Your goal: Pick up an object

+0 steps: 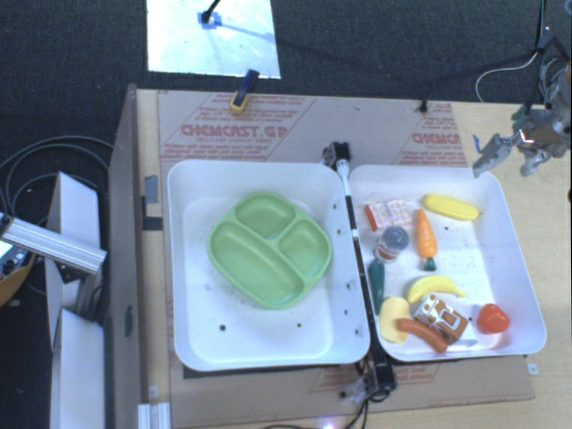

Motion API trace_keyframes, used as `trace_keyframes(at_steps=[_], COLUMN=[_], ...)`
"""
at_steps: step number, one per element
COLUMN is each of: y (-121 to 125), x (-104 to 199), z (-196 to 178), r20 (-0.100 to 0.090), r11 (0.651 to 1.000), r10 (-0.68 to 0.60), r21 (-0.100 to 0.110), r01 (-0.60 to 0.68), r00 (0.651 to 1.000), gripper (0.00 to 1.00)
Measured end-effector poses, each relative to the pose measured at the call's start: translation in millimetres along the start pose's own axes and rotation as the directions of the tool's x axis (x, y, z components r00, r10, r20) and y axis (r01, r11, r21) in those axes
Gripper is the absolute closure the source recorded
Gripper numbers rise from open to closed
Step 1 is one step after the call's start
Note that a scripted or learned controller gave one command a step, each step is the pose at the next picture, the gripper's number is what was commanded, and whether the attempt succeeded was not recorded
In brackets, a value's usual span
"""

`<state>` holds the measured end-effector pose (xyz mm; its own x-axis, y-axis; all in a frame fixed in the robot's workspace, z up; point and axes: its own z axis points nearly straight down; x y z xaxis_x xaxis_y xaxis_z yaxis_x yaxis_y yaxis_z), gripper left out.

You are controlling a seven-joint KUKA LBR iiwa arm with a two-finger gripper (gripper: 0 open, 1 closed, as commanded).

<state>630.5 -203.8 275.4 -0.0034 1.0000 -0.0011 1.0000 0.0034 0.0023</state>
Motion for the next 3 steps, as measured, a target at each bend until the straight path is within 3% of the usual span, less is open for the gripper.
trace_keyframes(at_steps=[1, 2, 3], y=[3.9, -0.9, -38.1], x=[42.1, 58.5, 63.7], z=[137.2, 188.9, 190.9], r20=[-0.005, -0.002, -0.001], r11=[1.000, 1.000, 1.000], r10=[-0.004, -0.002, 0.003], r21=[0.011, -0.006, 0.003], r01=[0.004, 0.002, -0.003], r00=[1.000, 1.000, 1.000], gripper=[0.00, 0.00, 0.00])
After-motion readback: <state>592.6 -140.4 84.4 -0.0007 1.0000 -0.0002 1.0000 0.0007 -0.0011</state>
